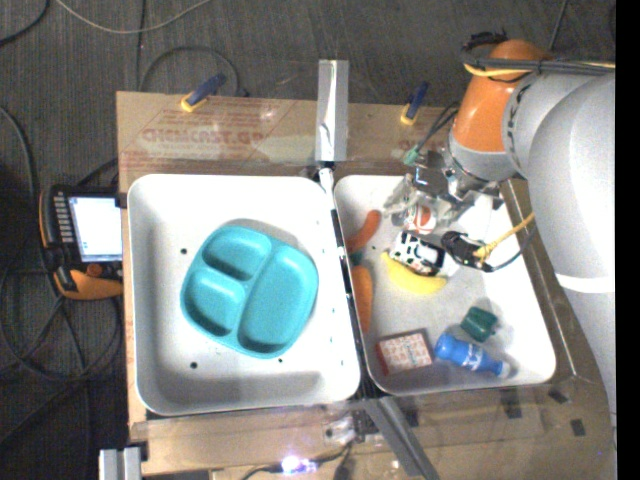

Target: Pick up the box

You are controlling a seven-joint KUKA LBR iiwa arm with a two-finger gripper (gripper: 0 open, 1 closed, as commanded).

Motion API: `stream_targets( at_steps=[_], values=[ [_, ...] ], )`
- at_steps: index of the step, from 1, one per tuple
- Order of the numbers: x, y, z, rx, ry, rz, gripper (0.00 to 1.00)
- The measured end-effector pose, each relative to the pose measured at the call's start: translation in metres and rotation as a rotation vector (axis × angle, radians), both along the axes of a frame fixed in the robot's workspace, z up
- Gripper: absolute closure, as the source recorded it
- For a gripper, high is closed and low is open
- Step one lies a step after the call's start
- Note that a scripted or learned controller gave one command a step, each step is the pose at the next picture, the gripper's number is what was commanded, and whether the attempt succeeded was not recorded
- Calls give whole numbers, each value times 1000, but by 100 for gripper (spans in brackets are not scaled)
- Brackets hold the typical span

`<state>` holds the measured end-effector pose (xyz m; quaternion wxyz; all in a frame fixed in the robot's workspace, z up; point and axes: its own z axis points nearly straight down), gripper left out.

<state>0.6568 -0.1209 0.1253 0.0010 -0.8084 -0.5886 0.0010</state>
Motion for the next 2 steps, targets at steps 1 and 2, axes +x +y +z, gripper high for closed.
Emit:
stream_targets(
  at_steps=[1, 2],
  values=[
    [11, -92, 85, -5, 0, -248, 100],
    [2, -92, 104, -5, 1, -644, 100]
  ],
)
